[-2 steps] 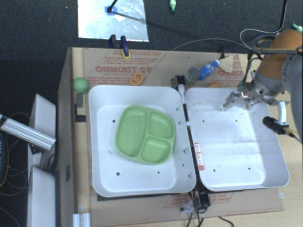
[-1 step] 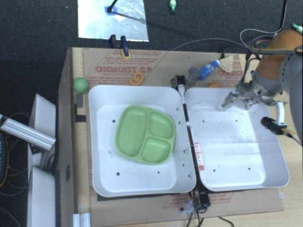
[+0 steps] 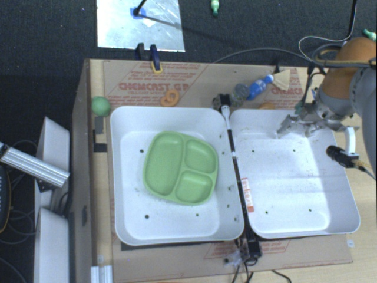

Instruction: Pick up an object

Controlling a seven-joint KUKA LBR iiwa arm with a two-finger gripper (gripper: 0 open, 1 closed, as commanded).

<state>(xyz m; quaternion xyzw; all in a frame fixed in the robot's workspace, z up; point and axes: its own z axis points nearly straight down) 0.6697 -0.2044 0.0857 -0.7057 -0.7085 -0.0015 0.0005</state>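
Observation:
A light green divided plate lies flat in the middle of the left bin. My gripper hangs over the far right part of the right bin, close to its back rim and well away from the plate. Its metal fingers are spread open and nothing sits between them. The grey arm with its orange band comes in from the upper right.
Behind the bins on the cardboard lie a blue bottle-like item, an orange ring and a green ball. A black cable fitting hangs over the right bin's right side. A black divider strip runs between the bins.

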